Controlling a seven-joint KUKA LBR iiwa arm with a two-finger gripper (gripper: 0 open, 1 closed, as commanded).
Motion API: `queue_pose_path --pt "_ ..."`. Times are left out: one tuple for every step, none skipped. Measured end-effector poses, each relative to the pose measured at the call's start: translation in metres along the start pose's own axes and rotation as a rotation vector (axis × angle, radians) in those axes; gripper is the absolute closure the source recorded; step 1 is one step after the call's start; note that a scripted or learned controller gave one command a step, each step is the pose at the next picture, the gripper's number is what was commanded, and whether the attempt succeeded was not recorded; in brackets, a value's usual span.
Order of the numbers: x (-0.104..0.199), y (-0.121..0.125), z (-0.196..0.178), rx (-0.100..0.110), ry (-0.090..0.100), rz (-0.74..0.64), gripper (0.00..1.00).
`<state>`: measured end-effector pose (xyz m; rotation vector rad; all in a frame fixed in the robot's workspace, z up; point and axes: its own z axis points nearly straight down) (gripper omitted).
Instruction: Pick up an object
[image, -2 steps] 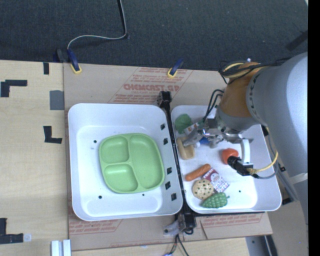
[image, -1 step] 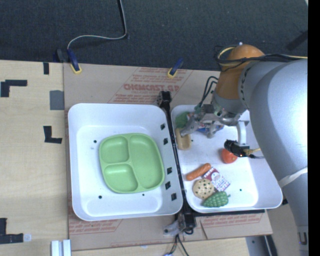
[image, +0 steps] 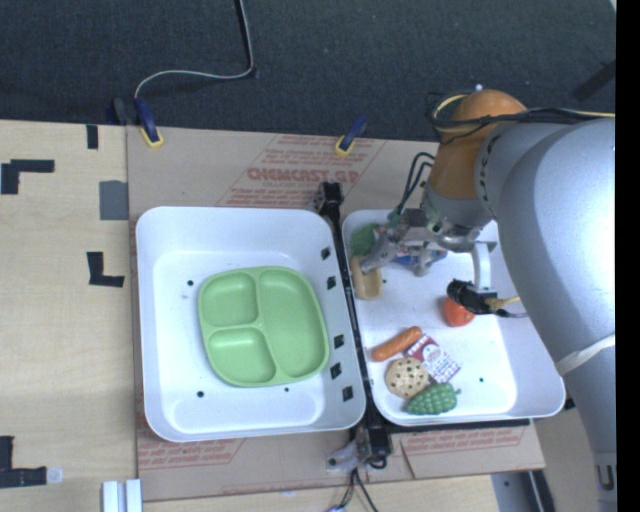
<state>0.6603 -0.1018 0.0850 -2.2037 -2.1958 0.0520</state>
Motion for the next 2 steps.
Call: queue_pose_path --pt "0.002 0.000 -0.011 0.001 0.003 -0.002 1.00" --pt "0.044 -0.072 -0.096 -0.044 0.002 -0.005 1.00"
